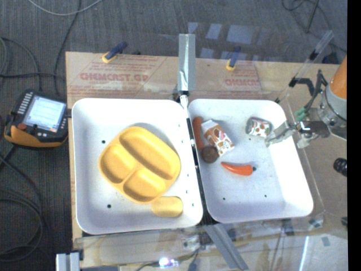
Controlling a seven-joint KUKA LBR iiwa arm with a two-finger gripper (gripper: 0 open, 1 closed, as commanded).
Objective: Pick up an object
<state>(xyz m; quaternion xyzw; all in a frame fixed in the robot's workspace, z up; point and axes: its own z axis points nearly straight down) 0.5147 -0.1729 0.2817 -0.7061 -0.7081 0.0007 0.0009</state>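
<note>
Bins sit side by side on the bench: the left bin (pixel 82 168) in the centre-left of the frame carries a yellow divided plate (pixel 141 162) and a pale yellow block (pixel 167 206) near its lower rim, leaving bare white along its left side. The right bin (pixel 282 199) keeps its lower half open — its contents cluster in the upper part. A brown sausage (pixel 197 130) lies along its left wall, with a small printed carton (pixel 218 139) beside it, a dark round object (pixel 210 153) just below, and an orange-red chilli pepper (pixel 237 169) near mid-bin. A patterned can (pixel 259 128) lies tipped near the upper right corner. The gripper (pixel 277 135) reaches in over the right rim, its tip just right of the can; whether the fingers are parted or closed cannot be told, and nothing shows between them — the chilli lies to its lower left
</note>
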